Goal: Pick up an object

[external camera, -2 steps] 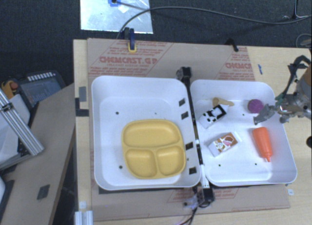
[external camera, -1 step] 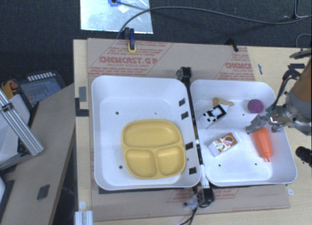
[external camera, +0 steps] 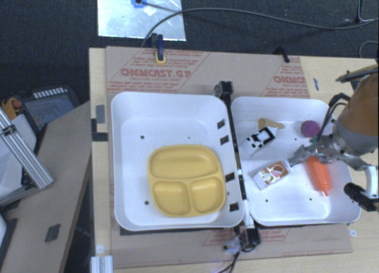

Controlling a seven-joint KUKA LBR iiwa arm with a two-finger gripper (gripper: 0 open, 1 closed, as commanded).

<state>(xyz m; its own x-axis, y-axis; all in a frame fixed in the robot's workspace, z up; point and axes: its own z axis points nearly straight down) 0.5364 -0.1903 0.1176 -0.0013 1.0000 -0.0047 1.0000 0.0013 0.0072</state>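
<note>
Two shallow white bins sit side by side on the surface. The left bin [external camera: 127, 147] holds a yellow divided tray [external camera: 186, 180], well away from the claw. The claw [external camera: 308, 154] hangs low inside the right bin [external camera: 296, 206]; its state cannot be judged. An orange carrot [external camera: 320, 175] lies just beside it, a small printed packet [external camera: 272, 174] near, a black-and-white toy [external camera: 259, 140] and a purple ball [external camera: 310, 128] beyond.
</note>
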